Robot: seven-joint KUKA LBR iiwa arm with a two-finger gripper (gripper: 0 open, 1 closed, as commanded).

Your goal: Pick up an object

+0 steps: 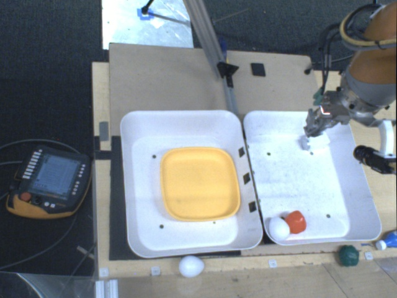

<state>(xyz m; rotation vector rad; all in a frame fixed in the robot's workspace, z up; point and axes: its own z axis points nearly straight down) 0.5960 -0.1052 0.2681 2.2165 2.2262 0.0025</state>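
A yellow square plate (200,183) lies flat in the middle of the left bin (133,166). In the right bin (347,185), an orange object (296,221) and a white egg-shaped ball (278,228) sit touching each other at the front left corner. My gripper (308,136) hangs over the back of the right bin, far from both of them, with nothing visibly held.
A second white egg (191,266) lies on the bench in front of the left bin. A green object (348,255) and a blue item (388,242) sit by the right bin's front corner. A metal pole (208,30) slants in behind the bins. A teach pendant (46,182) rests on the floor at left.
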